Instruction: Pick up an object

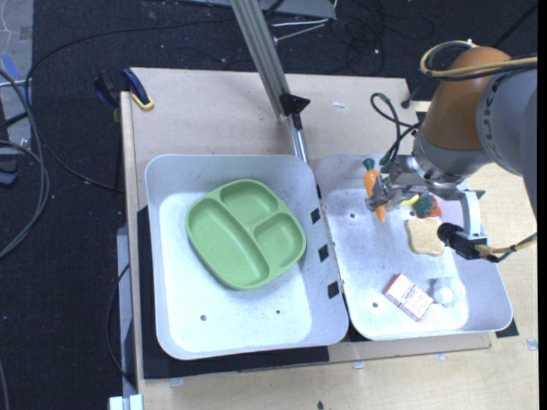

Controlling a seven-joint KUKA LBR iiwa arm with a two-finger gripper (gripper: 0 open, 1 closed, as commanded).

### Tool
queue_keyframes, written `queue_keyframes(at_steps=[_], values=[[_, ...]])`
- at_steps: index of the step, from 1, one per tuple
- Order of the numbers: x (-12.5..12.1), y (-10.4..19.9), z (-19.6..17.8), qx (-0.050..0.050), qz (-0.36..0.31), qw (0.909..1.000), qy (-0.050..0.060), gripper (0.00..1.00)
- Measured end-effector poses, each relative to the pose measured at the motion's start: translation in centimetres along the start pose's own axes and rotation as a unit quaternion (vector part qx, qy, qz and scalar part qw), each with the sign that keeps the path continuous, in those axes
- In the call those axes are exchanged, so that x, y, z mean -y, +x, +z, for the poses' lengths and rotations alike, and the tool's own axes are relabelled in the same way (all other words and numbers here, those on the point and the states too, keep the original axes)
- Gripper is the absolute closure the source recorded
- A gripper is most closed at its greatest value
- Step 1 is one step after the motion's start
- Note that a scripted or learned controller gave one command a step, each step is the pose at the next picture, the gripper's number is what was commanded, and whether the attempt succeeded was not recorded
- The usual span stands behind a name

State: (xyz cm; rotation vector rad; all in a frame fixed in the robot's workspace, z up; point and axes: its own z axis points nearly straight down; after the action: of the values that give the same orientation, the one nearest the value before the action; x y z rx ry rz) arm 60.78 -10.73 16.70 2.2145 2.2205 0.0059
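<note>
Two white bins share the worktop (214, 101) — the tool (382, 196) hovers by the carrot (374, 193), finger spacing impossible to tell.

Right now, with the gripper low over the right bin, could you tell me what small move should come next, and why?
Probably a short straight lift. The gripper sits at the orange carrot near the right bin's far edge; raising it would show whether the carrot comes along, since a hold is not clearly visible.
</note>
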Motion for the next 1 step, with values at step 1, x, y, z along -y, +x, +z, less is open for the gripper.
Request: queue_keyframes(at_steps=[1], values=[[-0.15,-0.01,-5.32,0.0,0.0,1.0,0.001,1.0]])
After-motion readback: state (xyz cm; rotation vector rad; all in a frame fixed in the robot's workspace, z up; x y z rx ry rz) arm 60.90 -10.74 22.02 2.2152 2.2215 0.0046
